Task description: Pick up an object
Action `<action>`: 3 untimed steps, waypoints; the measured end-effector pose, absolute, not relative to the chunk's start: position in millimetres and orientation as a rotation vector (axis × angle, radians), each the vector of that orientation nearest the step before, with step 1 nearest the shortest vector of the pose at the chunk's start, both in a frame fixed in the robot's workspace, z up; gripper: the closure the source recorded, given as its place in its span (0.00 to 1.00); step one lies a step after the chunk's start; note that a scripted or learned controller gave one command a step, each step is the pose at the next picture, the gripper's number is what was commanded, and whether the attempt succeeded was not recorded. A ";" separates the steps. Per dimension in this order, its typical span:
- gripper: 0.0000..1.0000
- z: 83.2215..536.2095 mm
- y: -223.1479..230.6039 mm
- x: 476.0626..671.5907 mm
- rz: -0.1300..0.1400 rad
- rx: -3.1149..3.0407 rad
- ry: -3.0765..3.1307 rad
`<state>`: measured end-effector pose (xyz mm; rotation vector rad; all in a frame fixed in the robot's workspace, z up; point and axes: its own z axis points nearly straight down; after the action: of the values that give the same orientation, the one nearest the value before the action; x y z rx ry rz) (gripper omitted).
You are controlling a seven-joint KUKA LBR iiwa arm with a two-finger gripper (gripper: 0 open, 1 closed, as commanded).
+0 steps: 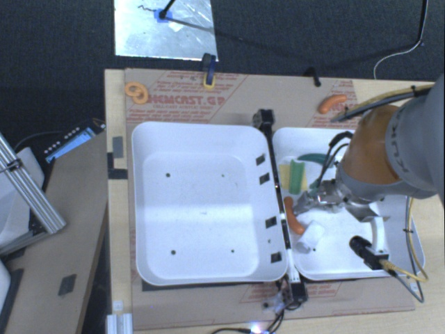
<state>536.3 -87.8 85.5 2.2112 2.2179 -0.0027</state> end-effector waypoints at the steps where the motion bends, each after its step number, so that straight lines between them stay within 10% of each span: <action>1: 0.00 192.1 -3.6 621.5 0.023 2.197 2.229; 2: 1.00 195.8 -10.1 616.6 0.005 2.209 2.229; 3: 1.00 231.4 48.0 622.8 0.009 2.209 2.231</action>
<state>622.8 48.0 231.4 2.2094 2.2308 0.0088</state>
